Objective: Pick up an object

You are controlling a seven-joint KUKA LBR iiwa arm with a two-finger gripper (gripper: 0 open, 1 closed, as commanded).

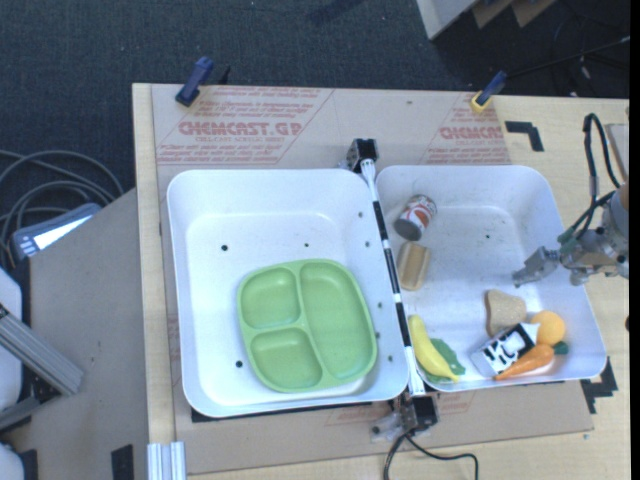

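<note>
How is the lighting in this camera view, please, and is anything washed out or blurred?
Camera view: even overhead light, soft shadows; the right bin floor shows pale glare, the green tray is crisp, and the gripper at the right looks slightly soft.

Dark blue-grey carpet floor (90,48) around a brown-papered bench (250,128), grey cables (45,183) at left.

both bins (200,208) looked like smooth, slightly glossy white plastic. the green divided plate (305,325) was matt plastic. the bench top (250,128) looked like brown paper printed red. the banana (428,348) and carrot (525,360) had a shiny plastic look.
</note>
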